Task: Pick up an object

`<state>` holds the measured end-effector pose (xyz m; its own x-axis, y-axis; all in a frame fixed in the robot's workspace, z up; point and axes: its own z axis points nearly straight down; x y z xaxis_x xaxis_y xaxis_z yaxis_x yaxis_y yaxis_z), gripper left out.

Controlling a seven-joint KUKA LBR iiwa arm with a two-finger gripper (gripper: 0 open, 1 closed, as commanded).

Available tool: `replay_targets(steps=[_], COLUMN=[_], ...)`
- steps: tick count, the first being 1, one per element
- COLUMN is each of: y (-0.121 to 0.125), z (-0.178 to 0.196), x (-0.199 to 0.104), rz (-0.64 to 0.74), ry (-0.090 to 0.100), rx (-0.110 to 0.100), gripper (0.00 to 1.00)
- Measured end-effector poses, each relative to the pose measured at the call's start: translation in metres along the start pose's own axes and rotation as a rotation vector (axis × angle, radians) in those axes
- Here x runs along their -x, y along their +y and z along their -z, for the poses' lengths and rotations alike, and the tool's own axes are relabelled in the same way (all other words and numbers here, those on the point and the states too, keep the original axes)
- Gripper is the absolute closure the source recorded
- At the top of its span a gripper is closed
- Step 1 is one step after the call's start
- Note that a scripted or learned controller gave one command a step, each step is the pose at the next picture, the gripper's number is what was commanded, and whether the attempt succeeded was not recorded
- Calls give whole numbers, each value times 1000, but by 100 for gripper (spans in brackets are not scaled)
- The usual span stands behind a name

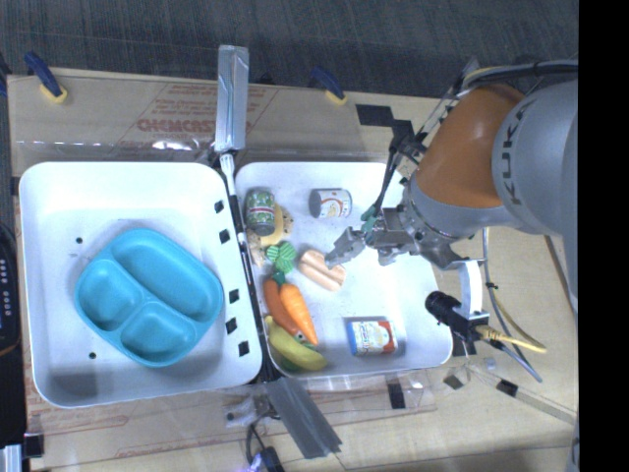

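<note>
Blue divided plate (pixel 147 296) in left bin (pixel 59 200), well apart from the work. In right bin (pixel 418 342): green can (pixel 260 207) at twelve o'clock, carrot (pixel 290 306) and banana (pixel 295 350) toward seven, hot dog (pixel 321 269) at centre, the likeliest target. Gripper (pixel 346 245) just beside it at two o'clock, holding nothing; opening cannot be told. Best lowered squarely astride the bun, clear of the carrot.

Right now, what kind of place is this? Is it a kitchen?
Probably not a kitchen but a robot test bench: a grey and orange arm reaches over two white bins, and the food looks like toys, such as a carrot and a banana, beside a blue divided plate.
</note>
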<state>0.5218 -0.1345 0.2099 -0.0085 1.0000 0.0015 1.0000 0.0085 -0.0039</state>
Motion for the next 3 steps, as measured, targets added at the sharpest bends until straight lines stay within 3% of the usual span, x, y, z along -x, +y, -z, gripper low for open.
replay_targets(steps=[1, 2, 3], y=[-6, -6, 52], z=[-118, -109, 64], x=[-40, -41, -56], rz=[6, 11, -161], ry=[-3, -2, -1], rx=[5, 3, 10], gripper=[0, 100, 100])
